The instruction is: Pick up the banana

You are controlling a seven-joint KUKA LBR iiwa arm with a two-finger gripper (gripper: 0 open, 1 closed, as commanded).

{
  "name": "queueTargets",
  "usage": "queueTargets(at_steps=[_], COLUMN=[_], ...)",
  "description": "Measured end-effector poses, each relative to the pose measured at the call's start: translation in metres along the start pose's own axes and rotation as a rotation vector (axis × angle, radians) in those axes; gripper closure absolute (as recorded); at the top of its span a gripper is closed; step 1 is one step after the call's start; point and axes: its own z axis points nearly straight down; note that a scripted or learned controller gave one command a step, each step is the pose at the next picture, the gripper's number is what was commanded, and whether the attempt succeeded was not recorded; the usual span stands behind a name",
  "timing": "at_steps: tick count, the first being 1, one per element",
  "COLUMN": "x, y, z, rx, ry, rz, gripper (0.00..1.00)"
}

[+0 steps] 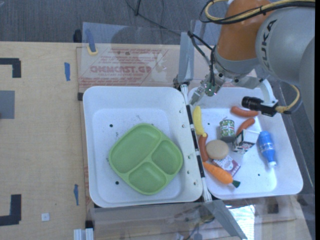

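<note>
A wooden counter (40, 149) carries two shallow white bins side by side. Nearest, by the right bin's (287, 181) front edge, lies an orange carrot (219, 172). Beyond it sit a round tan bun (217, 149), a small tin can (226, 128), a blue bottle (266, 147) towards the right wall, and a red sausage (243, 111) further back. The banana (198, 121), yellow and slim, lies lengthwise along the right bin's left wall. The left bin (97, 104) holds a green divided plate (145, 158). Farthest back, the gripper (209, 90) hangs over the right bin's far left corner, just beyond the banana; whether its jaws are wide or narrow cannot be told.
</note>
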Motion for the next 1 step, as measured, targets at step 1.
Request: queueTargets(at_steps=[1], x=[0.0000], y=[-0.0003], z=[0.0004], rx=[0.001], ry=[0.001], rz=[0.000], gripper=[0.00])
